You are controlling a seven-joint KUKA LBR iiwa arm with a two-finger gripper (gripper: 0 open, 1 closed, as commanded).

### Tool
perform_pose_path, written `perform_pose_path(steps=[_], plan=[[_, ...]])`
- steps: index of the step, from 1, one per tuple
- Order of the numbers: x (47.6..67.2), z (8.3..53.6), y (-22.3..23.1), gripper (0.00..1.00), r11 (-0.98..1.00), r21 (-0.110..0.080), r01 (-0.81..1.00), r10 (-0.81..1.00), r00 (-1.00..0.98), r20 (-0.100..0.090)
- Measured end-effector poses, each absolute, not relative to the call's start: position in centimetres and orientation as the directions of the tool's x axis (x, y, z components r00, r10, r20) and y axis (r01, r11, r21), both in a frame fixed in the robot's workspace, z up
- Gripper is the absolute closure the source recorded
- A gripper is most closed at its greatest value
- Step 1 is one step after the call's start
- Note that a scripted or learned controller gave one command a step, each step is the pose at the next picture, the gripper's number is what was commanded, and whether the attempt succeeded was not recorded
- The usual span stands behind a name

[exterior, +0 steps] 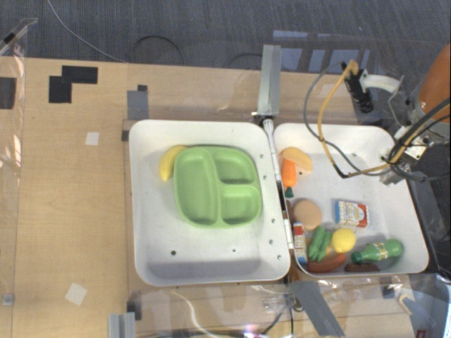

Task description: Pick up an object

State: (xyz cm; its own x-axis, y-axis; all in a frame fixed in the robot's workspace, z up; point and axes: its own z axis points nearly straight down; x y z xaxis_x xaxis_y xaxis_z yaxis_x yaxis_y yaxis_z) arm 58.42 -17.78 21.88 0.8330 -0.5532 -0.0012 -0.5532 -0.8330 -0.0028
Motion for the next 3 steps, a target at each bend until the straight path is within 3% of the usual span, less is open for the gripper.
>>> perform_pose_path(steps=[1, 2, 3], plan=[[63.2, 17.7, -20.4, 1.00, -0.942, -0.003, -0.337, -0.337, 0.942, 0.002], [67.1, 23.9, -15.7, 1.00, -0.966, -0.004, -0.258, -0.258, 0.966, 0.009], [67.0, 26.2, -12.4, 1.00, -0.981, -0.003, -0.193, -0.193, 0.981, 0.006]])
